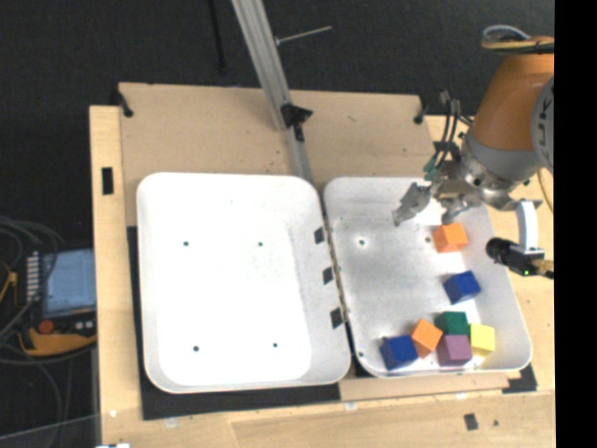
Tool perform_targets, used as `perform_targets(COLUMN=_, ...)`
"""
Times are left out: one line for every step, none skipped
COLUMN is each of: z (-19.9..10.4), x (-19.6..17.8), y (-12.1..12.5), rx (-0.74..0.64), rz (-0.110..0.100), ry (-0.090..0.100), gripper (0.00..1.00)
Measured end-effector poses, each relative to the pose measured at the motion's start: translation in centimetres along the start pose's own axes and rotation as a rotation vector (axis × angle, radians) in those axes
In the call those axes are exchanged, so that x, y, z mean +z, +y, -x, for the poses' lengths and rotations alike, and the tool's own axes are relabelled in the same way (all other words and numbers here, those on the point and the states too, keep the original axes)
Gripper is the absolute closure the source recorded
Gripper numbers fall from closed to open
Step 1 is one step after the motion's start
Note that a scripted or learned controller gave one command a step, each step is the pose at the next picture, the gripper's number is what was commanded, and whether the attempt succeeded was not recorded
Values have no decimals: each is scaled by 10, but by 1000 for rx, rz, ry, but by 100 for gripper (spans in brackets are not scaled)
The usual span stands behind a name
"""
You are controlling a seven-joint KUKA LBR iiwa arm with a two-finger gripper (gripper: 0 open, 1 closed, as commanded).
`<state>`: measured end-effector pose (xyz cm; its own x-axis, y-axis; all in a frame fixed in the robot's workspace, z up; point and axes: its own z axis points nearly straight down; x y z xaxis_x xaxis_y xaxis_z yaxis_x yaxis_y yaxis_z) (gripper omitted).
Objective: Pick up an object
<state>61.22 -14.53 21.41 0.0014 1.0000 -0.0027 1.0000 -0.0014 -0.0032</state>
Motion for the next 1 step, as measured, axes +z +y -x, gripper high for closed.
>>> perform_targets(z=-4, x=58, y=6, rx=0, rz=-2, ry=1, gripper=0)
